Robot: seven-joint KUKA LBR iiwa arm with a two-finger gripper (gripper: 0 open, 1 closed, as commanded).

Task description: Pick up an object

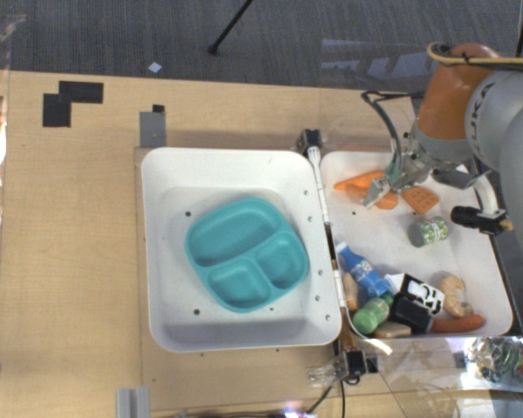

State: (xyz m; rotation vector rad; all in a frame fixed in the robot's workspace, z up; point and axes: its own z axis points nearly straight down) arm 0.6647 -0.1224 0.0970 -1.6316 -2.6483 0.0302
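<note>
My gripper (394, 181) is low in the far part of the right bin (497, 273), hanging from the grey arm with the orange band (449, 94). Its tip sits at the right end of an orange carrot (357, 182) and just above a small orange piece (386, 201). A tan waffle-like piece (421, 201) lies immediately to its right. I cannot make out whether anything is held.
A small green-and-white can (429, 231) lies mid-bin. Along the near side sit a blue bottle (363, 273), a green item (371, 313), a black-and-white box (420, 299), a beige lump (453, 291) and a red sausage (458, 324). The left bin (170, 181) holds a teal divided plate (246, 252).
</note>
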